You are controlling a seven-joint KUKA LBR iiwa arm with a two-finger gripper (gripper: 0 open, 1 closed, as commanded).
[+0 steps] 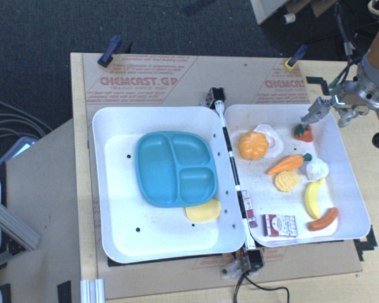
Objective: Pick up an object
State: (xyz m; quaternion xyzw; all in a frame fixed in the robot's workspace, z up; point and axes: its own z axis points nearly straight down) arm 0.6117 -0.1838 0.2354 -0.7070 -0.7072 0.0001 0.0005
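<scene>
Nearest the camera, at the front edge of the right bin (360, 223), lies a small carton (279, 225) with a sausage (322, 219) just beside it. Behind them sit a banana (311, 197), a ridged yellow chip (287, 181), a carrot (285, 164), a white garlic bulb (316, 168), an orange pumpkin (253, 145) resting against a white fried egg (270, 136), and a small red strawberry (303, 132) near the bin's back corner. The left bin (114, 223) holds a blue divided tray (175, 167) with a yellow piece (203, 211) poking out under its front edge.

The gripper (329, 109) hangs over the back right corner of the right bin, its fingers spread apart with nothing between them. The strawberry lies just below and beside the nearer fingertip, so it looks like the likely target. Nothing is lifted yet: the closing, gripping and raising all remain to be done.
</scene>
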